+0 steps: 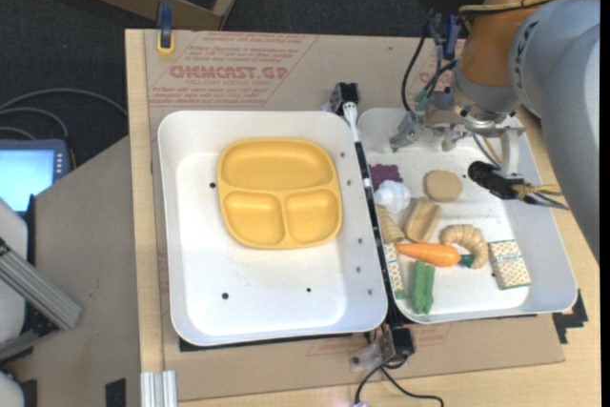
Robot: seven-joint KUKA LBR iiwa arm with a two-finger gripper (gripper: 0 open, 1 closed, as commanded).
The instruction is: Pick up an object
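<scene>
A yellow divided plate (280,190) is seen lying flat in the left bin (191,291), toward its far half, with three compartments facing up. The two bins are set side by side on the tabletop (238,76), their inner rims touching. In the right bin (548,295), a small purple item (384,174) and a white crumpled item (391,196) are found nearest the shared rim. A green piece (421,288) lies at the near edge, with an orange carrot (429,254) just above it. A tan cylinder (421,221) stands between the carrot and a round tan piece (442,185). A croissant-shaped item (464,235) and a patterned block (509,264) lie further right. The end effector (456,131) is held over the far end of the right bin; whether it is apart or together cannot be told, and nothing is seen in it.
</scene>
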